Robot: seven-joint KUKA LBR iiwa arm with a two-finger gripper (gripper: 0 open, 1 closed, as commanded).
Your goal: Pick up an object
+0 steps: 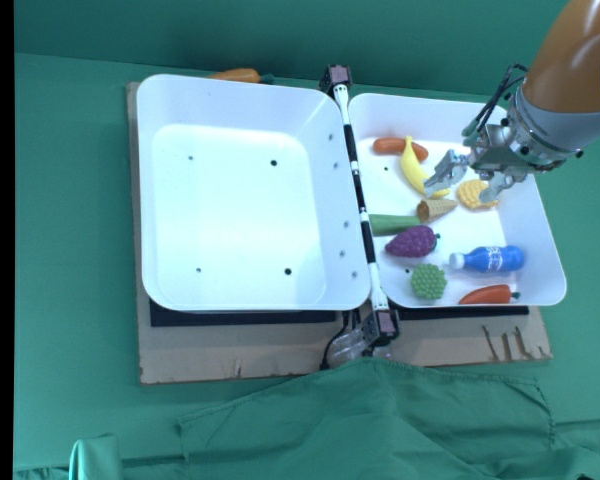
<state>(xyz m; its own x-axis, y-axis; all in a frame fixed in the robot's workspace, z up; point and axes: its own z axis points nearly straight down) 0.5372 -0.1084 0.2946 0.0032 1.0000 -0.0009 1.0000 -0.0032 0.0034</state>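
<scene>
My gripper (pixel 471 181) hangs over the back of the right bin (pixel 546 258), open, with its fingers spread. A yellow corn piece (pixel 472 196) lies just below and between the fingertips, and I cannot tell whether they touch it. To its left are a yellow banana (pixel 413 165) and an ice-cream cone (pixel 435 208). A red sausage (pixel 387 146) lies at the back left. Further forward are a green cucumber (pixel 388 224), purple grapes (pixel 412 241), a blue bottle (pixel 490 259), a green bumpy ball (pixel 428 281) and a red carrot (pixel 485 294).
The left bin (pixel 155 98) sits beside the right one, with a black-and-white divider bar (pixel 356 183) between them. An orange object (pixel 235 74) lies on the bench behind the left bin. Green cloth (pixel 380 418) is bunched at the front.
</scene>
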